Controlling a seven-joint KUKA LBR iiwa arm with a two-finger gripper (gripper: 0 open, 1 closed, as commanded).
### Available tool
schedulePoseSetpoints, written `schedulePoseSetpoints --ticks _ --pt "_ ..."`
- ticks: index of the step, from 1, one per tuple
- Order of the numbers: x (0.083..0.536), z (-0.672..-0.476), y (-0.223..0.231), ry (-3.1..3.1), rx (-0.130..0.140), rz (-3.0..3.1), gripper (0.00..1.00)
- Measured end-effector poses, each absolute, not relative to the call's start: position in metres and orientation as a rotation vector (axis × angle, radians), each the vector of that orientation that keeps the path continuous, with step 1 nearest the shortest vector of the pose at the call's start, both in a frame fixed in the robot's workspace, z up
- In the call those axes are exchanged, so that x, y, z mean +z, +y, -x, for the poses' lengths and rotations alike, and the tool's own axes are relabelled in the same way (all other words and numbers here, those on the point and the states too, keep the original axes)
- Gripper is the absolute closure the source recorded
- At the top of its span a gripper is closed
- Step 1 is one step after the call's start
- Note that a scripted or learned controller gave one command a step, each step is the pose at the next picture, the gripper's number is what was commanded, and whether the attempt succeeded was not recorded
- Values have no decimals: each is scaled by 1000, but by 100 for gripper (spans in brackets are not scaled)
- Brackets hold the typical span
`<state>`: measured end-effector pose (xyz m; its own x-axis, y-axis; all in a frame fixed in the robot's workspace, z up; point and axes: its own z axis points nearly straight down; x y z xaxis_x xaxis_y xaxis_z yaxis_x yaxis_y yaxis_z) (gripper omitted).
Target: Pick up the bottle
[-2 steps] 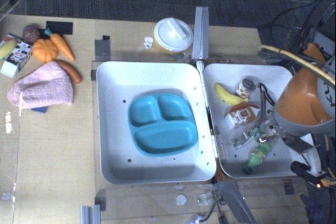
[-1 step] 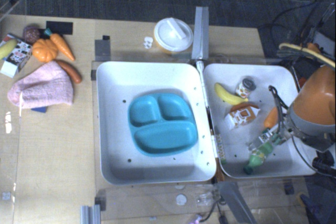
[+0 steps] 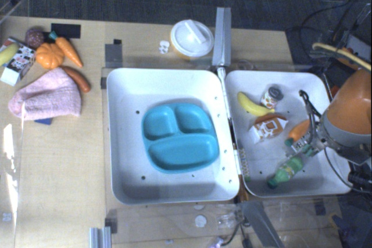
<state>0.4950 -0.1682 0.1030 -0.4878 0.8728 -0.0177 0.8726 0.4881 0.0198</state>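
Note:
A green bottle (image 3: 287, 171) lies on its side in the right bin (image 3: 261, 190), near the front, with its cap end pointing to the front left. My gripper (image 3: 304, 147) hangs over the bottle's upper right end, low in the bin, below the arm's orange band (image 3: 353, 101). The arm's body hides the gripper's tip, and I cannot see whether it touches the bottle.
In the right bin also lie a banana (image 3: 250, 104), a small can (image 3: 271, 95), an orange-and-white carton (image 3: 268, 126) and an orange piece (image 3: 298, 129) close to the gripper. The left bin (image 3: 125, 125) holds a blue divided tray (image 3: 180, 135). Toys and a pink cloth (image 3: 46, 96) sit far left.

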Motion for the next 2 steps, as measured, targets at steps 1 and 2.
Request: schedulePoseSetpoints --ticks 1,2 --pt "285 -509 -128 2470 4 -1932 100" --pt "285 -509 -128 2471 4 -1932 0"
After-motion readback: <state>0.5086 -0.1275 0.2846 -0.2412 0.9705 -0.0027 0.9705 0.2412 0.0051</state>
